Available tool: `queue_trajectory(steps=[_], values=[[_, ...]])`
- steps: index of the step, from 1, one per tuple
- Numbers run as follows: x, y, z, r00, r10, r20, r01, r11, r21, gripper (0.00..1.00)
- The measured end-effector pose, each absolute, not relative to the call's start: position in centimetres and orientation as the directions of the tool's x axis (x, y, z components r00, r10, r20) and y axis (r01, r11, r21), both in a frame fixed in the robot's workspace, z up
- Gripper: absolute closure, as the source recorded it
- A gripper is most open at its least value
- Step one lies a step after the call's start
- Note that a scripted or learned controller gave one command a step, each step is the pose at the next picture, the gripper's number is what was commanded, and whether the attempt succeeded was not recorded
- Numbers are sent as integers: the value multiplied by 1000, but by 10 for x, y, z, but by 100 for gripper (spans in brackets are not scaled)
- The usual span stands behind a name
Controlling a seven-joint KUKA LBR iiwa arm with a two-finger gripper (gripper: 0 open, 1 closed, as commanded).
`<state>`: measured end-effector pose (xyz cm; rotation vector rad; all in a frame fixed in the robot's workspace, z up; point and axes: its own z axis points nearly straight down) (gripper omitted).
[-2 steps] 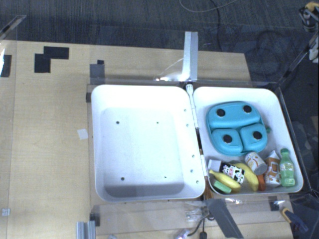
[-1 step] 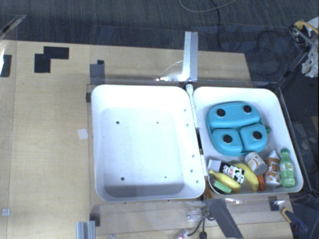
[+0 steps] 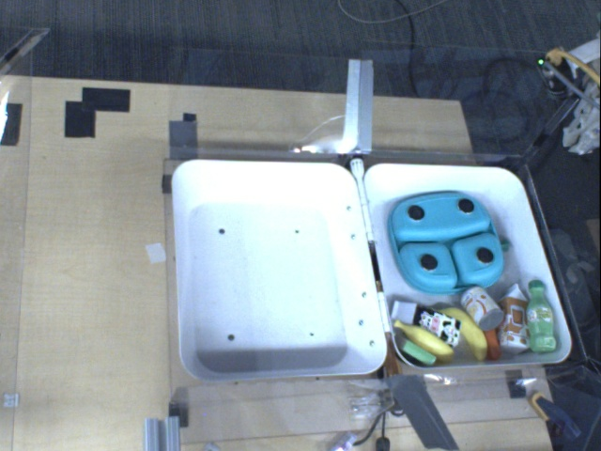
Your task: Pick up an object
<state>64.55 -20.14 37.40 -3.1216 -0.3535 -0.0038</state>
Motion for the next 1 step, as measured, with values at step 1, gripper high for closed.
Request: queue_trajectory(steps=[1], values=[[664, -204, 398, 956, 293, 5, 293, -956, 3, 100]])
